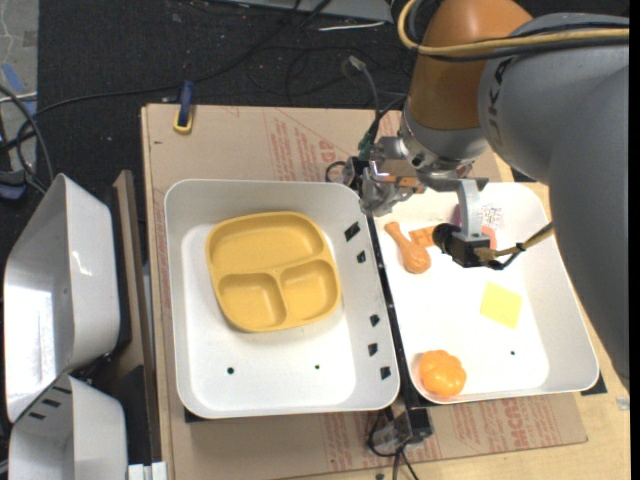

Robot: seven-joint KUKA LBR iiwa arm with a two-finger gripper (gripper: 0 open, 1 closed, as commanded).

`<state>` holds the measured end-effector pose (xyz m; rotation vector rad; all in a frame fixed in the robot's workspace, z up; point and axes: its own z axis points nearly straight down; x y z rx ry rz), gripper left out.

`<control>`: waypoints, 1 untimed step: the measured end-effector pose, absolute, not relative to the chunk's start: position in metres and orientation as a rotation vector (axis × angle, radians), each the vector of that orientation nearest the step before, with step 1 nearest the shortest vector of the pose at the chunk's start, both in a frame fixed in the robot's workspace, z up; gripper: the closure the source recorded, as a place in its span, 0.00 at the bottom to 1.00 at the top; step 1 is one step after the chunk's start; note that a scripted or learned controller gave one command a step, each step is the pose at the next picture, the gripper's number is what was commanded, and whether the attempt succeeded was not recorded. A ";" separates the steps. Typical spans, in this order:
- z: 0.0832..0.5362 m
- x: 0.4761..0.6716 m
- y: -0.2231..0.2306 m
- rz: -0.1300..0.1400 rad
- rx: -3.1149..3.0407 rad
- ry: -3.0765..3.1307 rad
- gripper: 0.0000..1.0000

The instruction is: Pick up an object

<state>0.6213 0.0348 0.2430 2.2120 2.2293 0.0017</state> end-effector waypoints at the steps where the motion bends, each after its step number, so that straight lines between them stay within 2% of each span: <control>1: 0.228 0.631 0.087 0.002 2.212 2.230 1.00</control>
